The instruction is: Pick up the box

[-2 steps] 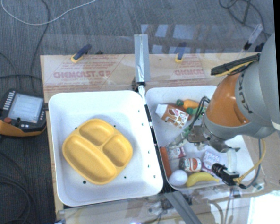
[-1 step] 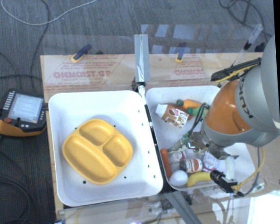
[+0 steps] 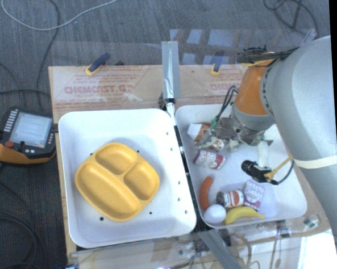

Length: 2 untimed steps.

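Grey carpet strewn with cables surrounds a table (image 3: 97, 87) carrying two white bins, the arm reaching into the right one.

Left bin (image 3: 71, 131) holds a yellow divided plate (image 3: 117, 179). Right bin (image 3: 295, 200) holds a small box (image 3: 253, 194) with a pink and white print near its front, beside a red-labelled can (image 3: 231, 199), above a banana (image 3: 243, 214) and a white ball (image 3: 214, 213); a sausage (image 3: 205, 192) lies to the left. The hand (image 3: 217, 138) sits over crumpled packets (image 3: 210, 157) at the bin's rear, well apart from the box; whether it is apart or together cannot be told. A teach pendant (image 3: 23, 137) lies on the floor at left.
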Available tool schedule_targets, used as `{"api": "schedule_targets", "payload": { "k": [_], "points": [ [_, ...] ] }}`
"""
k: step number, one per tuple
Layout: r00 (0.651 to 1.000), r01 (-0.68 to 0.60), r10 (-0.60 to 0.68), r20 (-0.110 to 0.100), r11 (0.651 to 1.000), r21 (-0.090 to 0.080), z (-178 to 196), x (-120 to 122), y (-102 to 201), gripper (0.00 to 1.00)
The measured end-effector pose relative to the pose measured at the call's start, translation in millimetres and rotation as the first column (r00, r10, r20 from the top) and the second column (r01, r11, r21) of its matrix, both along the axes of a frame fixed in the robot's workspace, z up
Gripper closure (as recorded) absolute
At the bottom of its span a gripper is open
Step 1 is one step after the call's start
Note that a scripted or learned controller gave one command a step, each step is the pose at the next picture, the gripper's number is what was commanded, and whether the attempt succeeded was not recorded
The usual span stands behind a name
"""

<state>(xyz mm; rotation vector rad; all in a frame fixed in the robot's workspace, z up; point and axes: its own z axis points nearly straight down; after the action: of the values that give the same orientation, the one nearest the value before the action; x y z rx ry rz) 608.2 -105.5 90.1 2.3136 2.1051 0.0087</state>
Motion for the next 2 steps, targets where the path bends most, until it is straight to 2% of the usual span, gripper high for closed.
{"api": "schedule_targets", "payload": {
  "k": [1,2],
  "points": [
    [1.000,0.000,0.000,-0.013,1.000,-0.005,7.4,-3.6,-2.7,1.00],
    [0.998,-0.061,0.061,-0.016,0.998,0.004,93.0,-17.3,61.8,1.00]
  ]
}}
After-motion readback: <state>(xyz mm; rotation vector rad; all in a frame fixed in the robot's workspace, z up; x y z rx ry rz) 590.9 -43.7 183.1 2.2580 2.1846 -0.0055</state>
